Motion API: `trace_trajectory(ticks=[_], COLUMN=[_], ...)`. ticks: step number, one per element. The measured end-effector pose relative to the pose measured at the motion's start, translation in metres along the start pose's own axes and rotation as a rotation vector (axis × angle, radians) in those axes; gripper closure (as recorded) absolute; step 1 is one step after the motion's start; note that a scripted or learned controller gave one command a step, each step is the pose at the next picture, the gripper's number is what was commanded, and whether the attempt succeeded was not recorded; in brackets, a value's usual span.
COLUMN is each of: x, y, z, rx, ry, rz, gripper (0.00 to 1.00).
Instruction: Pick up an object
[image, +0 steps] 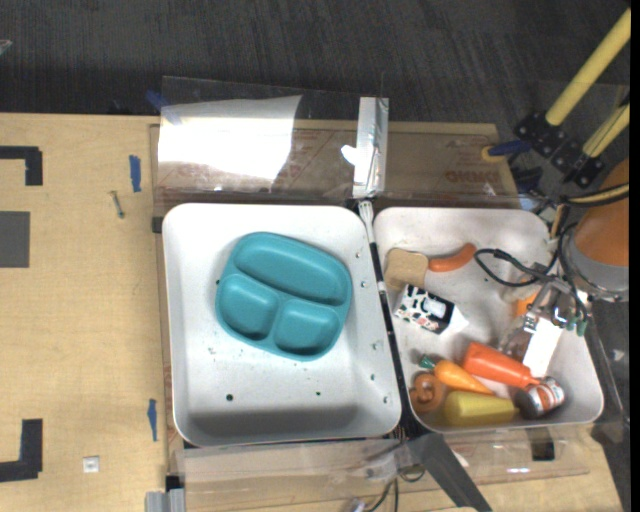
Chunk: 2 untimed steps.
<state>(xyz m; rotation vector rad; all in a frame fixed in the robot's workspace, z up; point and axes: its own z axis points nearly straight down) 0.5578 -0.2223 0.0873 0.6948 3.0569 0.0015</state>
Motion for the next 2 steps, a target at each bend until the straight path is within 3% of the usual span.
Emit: trace_trajectory(ticks=[1,2], x=[-0.0039,-0.0035], y=[0.001,0.001], z=[-0.0104,-0.0096], rx=[-0.001,0.0], ry=[-0.011,-0.01], rz=[-0.001,-0.001], gripper=[1.0,0.0])
